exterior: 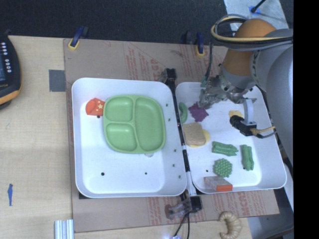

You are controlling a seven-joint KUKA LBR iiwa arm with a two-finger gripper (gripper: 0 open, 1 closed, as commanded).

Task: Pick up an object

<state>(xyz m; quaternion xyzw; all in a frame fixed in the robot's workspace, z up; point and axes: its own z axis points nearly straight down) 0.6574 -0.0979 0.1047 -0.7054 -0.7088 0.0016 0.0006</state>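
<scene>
End effector point(213, 96) low in right bin point(269, 180), just right of purple object point(198, 113); finger state: cannot tell

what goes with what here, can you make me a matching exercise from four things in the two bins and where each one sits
Things:
1. green divided plate
2. purple piece
3. red item
4. orange-topped block

Places:
A. near front edge of right bin
B. middle of left bin
C. by the plate's left edge, left bin
D. below the gripper, right bin

Pairs: 1-B, 2-D, 3-C, 4-A
</scene>
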